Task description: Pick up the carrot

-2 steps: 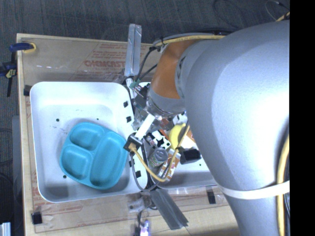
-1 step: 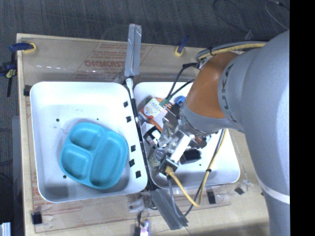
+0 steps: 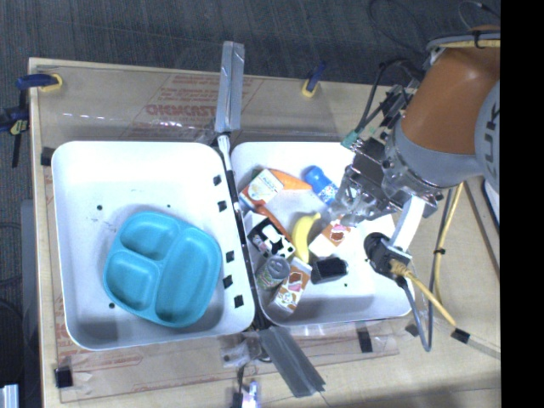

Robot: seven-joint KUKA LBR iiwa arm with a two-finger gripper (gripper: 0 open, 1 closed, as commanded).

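The carrot [image 3: 291,178] lies to the left of the gripper [image 3: 351,204] and slightly above it in view, its long axis pointing toward the gripper. Whether the gripper holds anything, I cannot tell.

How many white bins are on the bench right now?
2. The left bin holds a blue divided plate. The right bin holds the clutter, with the pincer over it.

You cannot tell the hand [image 3: 355,204] fingers' state; they are blurred. The arm [image 3: 450,109] is cut off at the right edge, hiding part of the right bin [image 3: 374,300].
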